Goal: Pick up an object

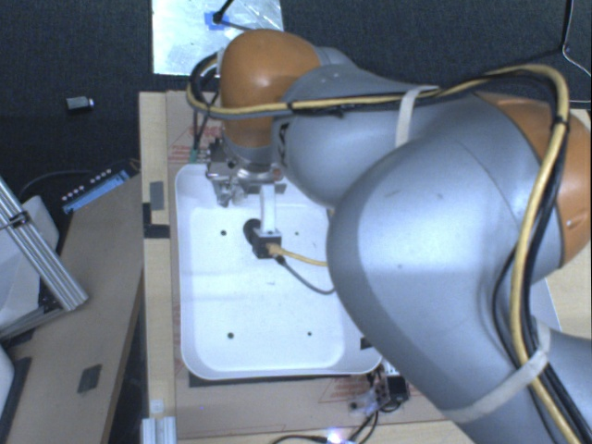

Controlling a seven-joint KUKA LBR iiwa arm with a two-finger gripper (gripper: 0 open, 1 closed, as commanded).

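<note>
- The claw (232, 196) hung over the far-left corner of the white bin (213, 340), close above its floor. Honestly couldn't tell from this angle whether it was released or clenched.
- Right above it sat the orange band (264, 67). From there the grey arm (435, 248) swept down toward the right, bulking over that whole side of the shot.
- As for an object to pick, the arm hid whatever was right of that bin, so I couldn't tell where one lay.
- The part of the bin floor on show was plain white with a few small dark dots (230, 335).
- The bin sat on a tan desk (111, 322), which had a small dark flat patch (90, 377) near its left front.
- Further left, aluminium rails (42, 266) slanted across the edge, with a blue strip (92, 189) just above them.
- Past the desk's far edge lay a crinkled silver sheet (217, 26) on a dark surface, and a small grey block (80, 104) sat well apart to its left.
- A tangle of wires (384, 391) sat just beside the bin's near edge.
</note>
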